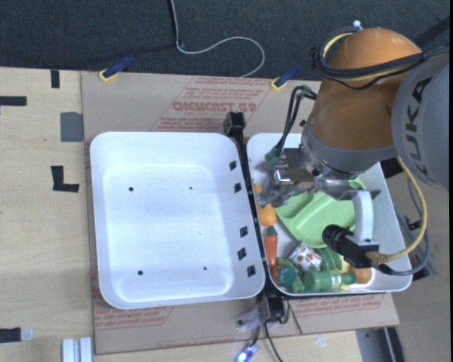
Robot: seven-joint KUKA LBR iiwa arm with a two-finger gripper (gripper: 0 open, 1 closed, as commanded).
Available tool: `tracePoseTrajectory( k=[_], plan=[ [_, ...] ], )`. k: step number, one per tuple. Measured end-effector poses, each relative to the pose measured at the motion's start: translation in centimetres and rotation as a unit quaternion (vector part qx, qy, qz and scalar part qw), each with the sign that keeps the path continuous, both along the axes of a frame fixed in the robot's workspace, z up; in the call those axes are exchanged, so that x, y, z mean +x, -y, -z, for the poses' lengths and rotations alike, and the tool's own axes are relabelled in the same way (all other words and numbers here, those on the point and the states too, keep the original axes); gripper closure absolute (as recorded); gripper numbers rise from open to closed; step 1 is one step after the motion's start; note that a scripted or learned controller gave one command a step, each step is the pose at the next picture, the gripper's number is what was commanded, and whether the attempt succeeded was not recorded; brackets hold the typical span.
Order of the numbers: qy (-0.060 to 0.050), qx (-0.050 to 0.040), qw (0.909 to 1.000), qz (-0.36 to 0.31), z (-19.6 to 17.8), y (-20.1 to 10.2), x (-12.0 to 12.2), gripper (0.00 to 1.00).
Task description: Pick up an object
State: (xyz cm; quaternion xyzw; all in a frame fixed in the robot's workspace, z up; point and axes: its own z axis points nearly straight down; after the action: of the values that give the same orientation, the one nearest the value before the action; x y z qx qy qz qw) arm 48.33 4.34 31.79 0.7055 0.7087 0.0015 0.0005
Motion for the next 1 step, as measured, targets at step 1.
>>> tracePoseTrajectory(
  k=[1],
  plan=[
    [-0.001, -0.0008, 1.0, 0.001, -2.97, -0.65, 0.91, 1.0]
  ],
)
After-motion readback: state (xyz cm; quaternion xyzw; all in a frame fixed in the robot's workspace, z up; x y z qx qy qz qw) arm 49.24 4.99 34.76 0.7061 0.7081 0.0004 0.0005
